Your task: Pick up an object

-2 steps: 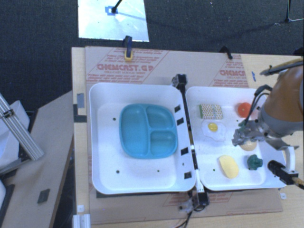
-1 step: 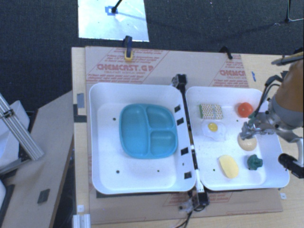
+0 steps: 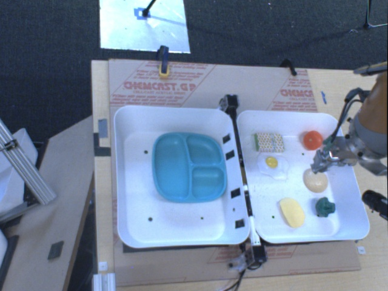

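On the desk's right bin (image 3: 351,223), our hand (image 3: 319,163), fingers' spread unclear, hovered at twelve o'clock of the beige egg-like piece (image 3: 316,181); smooth, likely slippery, best gripped across its middle.

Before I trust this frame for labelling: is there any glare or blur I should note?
Camera view: the metal sheet on the dark floor shines with a bright, washed-out glare; both white bins are evenly lit with soft shadows; the gripper, just above the beige object, looks slightly soft, so its fine detail is unclear; the blue tray is sharp.
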### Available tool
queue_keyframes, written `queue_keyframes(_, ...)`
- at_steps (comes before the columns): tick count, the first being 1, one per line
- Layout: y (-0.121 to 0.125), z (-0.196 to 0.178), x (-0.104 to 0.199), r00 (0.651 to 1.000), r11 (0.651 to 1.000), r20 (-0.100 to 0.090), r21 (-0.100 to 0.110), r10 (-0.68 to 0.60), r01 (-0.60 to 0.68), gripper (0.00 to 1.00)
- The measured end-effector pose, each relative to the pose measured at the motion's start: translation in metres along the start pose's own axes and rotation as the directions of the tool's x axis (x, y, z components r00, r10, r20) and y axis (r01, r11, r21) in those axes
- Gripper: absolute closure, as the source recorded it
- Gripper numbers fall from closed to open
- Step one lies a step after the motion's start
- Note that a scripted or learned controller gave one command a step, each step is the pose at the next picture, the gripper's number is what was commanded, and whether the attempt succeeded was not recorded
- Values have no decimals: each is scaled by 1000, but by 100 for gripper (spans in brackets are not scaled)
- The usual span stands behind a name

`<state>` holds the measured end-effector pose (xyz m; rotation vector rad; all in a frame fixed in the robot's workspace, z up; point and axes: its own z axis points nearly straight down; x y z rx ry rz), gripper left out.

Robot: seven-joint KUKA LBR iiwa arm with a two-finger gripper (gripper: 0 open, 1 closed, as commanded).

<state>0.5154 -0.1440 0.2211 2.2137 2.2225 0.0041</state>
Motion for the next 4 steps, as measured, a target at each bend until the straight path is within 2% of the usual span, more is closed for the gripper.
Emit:
queue_keyframes(1,2,-8,62,1000,1000,-4,2,-7,7,100)
queue_keyframes(3,6,9,162,1000,1000,-3,4,-6,6,100)
queue_keyframes(4,-1,-3,215,1000,1000,-4,3,-7,7,100)
